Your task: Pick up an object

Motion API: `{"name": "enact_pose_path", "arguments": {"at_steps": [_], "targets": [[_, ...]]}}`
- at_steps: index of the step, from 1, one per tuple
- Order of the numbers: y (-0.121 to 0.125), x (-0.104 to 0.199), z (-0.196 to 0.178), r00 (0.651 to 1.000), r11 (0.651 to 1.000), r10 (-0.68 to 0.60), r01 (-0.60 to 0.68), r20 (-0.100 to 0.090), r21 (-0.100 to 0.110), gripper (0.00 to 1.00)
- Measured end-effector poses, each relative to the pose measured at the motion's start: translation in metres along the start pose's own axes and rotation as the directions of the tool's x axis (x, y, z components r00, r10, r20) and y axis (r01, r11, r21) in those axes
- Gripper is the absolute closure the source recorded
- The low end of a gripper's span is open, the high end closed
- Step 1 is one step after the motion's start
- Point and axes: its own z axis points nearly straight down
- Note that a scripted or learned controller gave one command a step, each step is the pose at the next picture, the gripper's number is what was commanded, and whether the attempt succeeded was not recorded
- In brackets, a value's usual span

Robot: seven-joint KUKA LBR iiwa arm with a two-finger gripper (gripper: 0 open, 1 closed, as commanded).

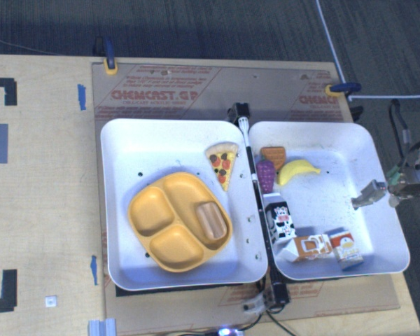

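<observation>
Gripper (367, 194) sits at the right bin's (378, 145) right rim, over bare floor; can't tell jaw state. Banana (298, 170), juice carton (344, 249) and cow-print carton (281, 222) lie loose in that bin.

bench (42, 208): light wood; board (217, 93) clamped on it; two white bins (126, 145) on board

Red print "CHEMCAST GP" on brown board (217, 82) under the bins, upper left; partial repeat of same red print at upper right corner, cut off. Carton labels too small to read.
</observation>
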Motion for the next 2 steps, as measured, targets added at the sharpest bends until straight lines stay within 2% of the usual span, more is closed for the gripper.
{"name": "enact_pose_path", "arguments": {"at_steps": [1,2], "targets": [[0.054,0.087,0.067,1.000,1.000,-0.001,0.001,-0.002,0.002,0.00],[0.141,0.092,0.117,1.000,1.000,0.000,0.000,-0.001,0.001,0.00]]}}
